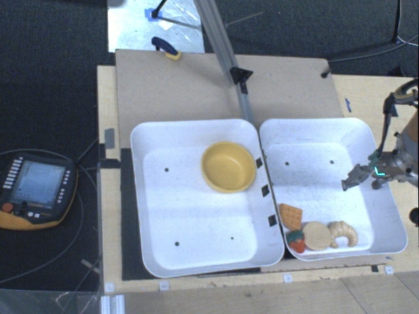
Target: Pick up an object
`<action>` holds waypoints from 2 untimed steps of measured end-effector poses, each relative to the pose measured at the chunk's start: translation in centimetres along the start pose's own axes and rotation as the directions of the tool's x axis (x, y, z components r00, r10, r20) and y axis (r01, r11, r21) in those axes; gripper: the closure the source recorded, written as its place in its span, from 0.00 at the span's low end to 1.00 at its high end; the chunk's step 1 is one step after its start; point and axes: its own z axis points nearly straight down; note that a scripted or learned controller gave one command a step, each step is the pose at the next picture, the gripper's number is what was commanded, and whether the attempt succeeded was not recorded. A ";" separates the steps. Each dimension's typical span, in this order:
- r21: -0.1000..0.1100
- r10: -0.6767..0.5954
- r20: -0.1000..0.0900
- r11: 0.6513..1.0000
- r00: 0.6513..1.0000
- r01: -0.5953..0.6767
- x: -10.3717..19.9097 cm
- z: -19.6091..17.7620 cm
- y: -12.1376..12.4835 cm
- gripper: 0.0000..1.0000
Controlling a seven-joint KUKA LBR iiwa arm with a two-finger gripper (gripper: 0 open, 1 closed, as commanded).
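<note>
A handheld control pendant (34, 193) with a lit screen is seen at nine o'clock, lying on dark carpet (52, 57) with its cable trailing off. A metal tripod leg (219, 41) is slanted down from twelve o'clock toward the centre. A blue and yellow clamp (165, 47) is fixed at the counter's (216, 87) far edge, at eleven o'clock. Black cables (396, 18) are looped at two o'clock
</note>
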 end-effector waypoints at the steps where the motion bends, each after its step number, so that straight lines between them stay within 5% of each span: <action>1: 0.000 0.000 0.000 1.000 1.000 0.000 0.0 0.0 0.0 0.00; 2: 0.004 0.001 -0.001 1.000 1.000 -0.001 -0.8 5.0 -0.7 0.00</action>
